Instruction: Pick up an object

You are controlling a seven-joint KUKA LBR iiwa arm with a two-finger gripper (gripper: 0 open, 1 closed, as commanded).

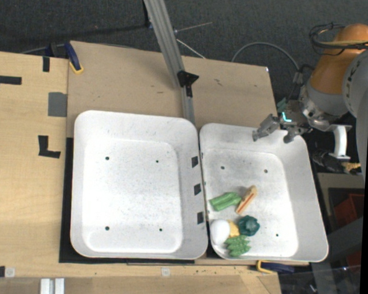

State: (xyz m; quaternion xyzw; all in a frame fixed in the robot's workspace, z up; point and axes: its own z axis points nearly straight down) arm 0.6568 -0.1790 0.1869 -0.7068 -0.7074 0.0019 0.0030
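Several small objects lie in the near part of the right bin [294,181]: a green oblong piece [223,201], an orange carrot-like stick [247,200], a dark teal lump [249,225], a white ball [219,229] with a yellow bit beside it, and a knobbly green piece [238,245]. My gripper [274,131] hangs over the far right corner of that bin, well away from the objects. Its two fingers are spread apart with nothing between them.
The left bin [132,183] stands beside the right one, joined by dark clips along the shared wall. A grey metal pole [168,43] slants down to the bins' far edge. Blue clamps sit at the board's far left corner and near front right.
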